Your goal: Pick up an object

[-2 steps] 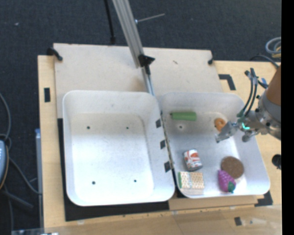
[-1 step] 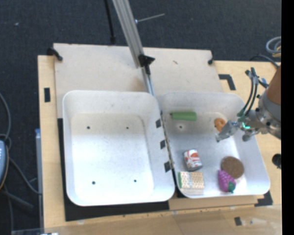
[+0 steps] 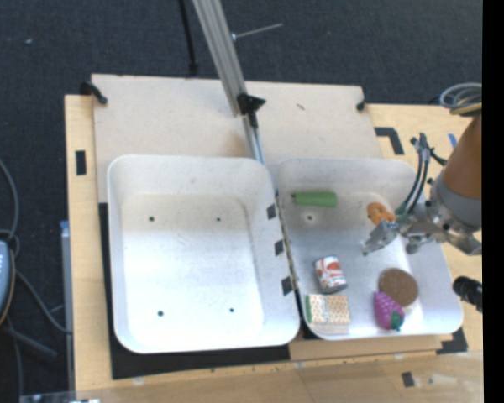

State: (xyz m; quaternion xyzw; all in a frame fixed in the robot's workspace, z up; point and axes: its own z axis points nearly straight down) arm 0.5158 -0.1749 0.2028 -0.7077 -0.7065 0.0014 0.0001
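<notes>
- White bins side by side on a pale wooden bench (image 3: 84, 225): left bin (image 3: 193, 250) and right bin (image 3: 353, 179).
- Grey arm (image 3: 464, 187) reaching in from the right, over the right bin's right rim.
- Hand (image 3: 378, 240) low over the right bin, just below an orange piece (image 3: 378, 212); whether spread or pressed together, cannot tell, and nothing seen pinched.
- Green bar (image 3: 314, 198) lying flat near the right bin's far edge, well apart from the hand.
- Red-and-white can (image 3: 329, 273) toward the bin's middle, left of and below the hand.
- Brown disc (image 3: 398, 285) near the right bin's front right, below the hand.
- Purple lump (image 3: 388, 309) touching or just beside the disc, at its lower left.
- Patterned packet (image 3: 329, 310) at the bin's front left corner, just below the can.
- Metal rail (image 3: 223, 44) slanting down from the top toward the gap between the bins.
- Dark carpet (image 3: 34, 40) around the bench, cables trailing at left.
</notes>
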